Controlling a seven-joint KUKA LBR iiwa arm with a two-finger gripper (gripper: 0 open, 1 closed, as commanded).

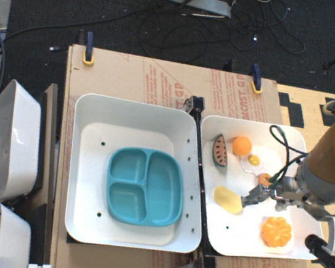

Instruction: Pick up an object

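Note:
The right bin (243, 251) holds a watermelon slice (219, 150), an orange ball (242, 146), a small yellow piece (254, 159), a pale yellow lemon-shaped object (228, 200) and an orange pumpkin-like fruit (276, 232). My gripper (255, 196) hangs low over the bin's middle, its dark fingertips just right of the pale yellow object. A small orange thing (264, 178) sits just above the fingers, partly hidden by them. The arm's grey and orange wrist (331, 162) covers the bin's right side.
The left bin (81, 211) holds a teal divided plate (144, 187). A black divider (198, 172) runs between the bins. White tubs (4, 143) stand off the bench at left. Blue-and-yellow clamps (89, 50) hold the cardboard's far edge.

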